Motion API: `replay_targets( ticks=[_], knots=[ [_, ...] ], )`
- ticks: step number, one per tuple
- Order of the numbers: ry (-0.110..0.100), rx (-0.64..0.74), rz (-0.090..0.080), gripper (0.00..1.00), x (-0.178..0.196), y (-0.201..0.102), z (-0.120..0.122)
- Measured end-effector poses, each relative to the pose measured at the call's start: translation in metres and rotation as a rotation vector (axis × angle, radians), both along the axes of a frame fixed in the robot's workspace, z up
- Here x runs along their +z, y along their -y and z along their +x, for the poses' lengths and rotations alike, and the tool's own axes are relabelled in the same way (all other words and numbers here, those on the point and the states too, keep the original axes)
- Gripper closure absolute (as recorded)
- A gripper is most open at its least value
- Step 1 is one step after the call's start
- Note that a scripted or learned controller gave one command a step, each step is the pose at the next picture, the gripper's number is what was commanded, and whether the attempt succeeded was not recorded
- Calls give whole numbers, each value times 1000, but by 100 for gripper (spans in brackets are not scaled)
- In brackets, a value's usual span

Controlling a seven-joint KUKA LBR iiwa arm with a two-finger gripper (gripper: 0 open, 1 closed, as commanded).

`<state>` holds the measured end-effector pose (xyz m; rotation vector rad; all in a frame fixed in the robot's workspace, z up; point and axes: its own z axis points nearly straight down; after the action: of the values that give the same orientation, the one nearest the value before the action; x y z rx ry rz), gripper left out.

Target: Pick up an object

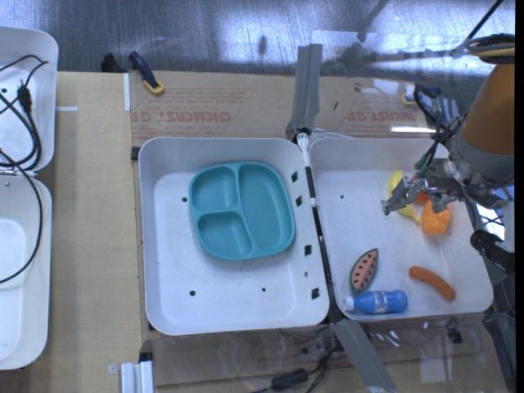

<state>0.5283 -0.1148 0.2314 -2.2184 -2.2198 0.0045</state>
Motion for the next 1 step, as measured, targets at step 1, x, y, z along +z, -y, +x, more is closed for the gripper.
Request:
replay_targets(
  ticks=[1],
  knots=[
    [1,-4,0,0,-113,-4,-43]
  ],
)
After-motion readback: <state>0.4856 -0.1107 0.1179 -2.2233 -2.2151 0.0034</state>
